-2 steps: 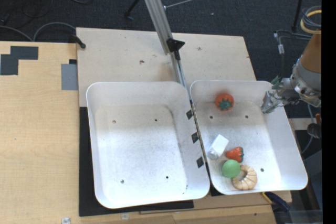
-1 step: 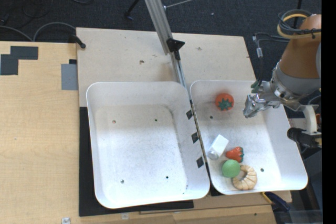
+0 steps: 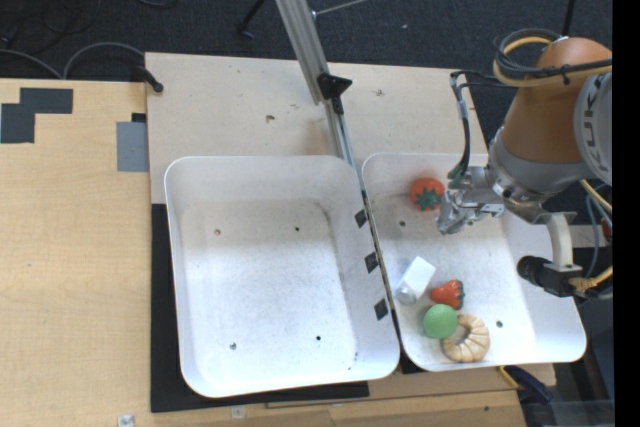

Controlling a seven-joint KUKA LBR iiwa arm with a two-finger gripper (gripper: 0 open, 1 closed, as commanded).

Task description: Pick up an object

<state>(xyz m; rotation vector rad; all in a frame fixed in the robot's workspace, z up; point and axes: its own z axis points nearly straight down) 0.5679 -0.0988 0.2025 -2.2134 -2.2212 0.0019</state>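
The claw (image 3: pixel 455 215) hangs over the upper part of the right bin (image 3: pixel 545 340), just beside a toy tomato (image 3: pixel 427 193), which lies near the bin's far left corner. At this size the claw's state is not readable, so I cannot tell whether it is open or closed, and nothing shows between its tips.

The tomato looks like the nearest candidate: a small, round, orange-red piece with a green leafy cap. It is probably light, hollow plastic, stiff and rather slick, so it may roll or squirt out under a pinch; taking it across its widest middle seems safest.

Lower in the same bin, well apart from the claw, sits a cluster: a white block (image 3: pixel 415 277), a red strawberry-like toy (image 3: pixel 449 293), a green ball (image 3: pixel 438 321) and a tan ridged pastry-like toy (image 3: pixel 467 339), the last two touching. Their crowding would likely make a clean grip harder there.

The left bin (image 3: pixel 185 215) rests beside it on the table (image 3: pixel 240 105).
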